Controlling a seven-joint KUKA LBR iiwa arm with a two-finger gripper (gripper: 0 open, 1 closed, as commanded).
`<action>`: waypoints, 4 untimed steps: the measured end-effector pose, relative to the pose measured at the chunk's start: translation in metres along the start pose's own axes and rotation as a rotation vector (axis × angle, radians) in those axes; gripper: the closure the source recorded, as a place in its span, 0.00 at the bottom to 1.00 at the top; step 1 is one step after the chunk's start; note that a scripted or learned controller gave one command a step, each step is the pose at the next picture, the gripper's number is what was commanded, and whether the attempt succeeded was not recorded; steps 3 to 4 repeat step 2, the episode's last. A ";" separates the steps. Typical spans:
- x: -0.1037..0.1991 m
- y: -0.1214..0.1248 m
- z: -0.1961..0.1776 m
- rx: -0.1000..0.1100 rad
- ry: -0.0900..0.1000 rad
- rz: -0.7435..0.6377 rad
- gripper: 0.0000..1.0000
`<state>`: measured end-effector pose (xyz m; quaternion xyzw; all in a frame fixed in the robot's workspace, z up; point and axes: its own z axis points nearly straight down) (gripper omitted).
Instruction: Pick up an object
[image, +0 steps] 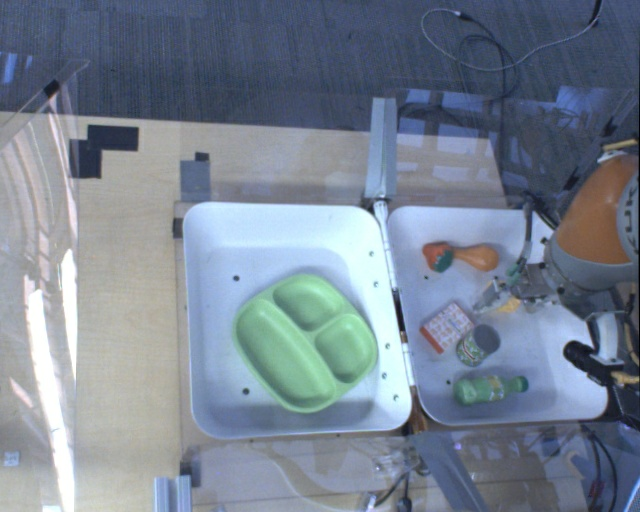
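gripper (503, 297) (mid-bin) beside can (478, 345)

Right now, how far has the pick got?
Done: the arm has reached over the right bin. In hand: nothing seen; the gripper sits above the bin floor near the orange toy. Left: can, green bottle and card all lie unlifted.

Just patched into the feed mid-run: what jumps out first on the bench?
A big light-green three-compartment plastic plate lies alone in the left white bin. The right white bin holds an orange gourd-shaped toy, a small patterned packet, a dark-topped can and a green bottle lying on its side, with the gripper among them.
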<state>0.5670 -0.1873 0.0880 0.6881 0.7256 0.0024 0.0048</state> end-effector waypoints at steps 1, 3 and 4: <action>0.001 0.003 -0.010 -0.004 0.002 -0.003 1.00; 0.048 0.067 -0.113 0.007 0.001 0.239 1.00; 0.048 0.067 -0.113 0.007 0.001 0.239 1.00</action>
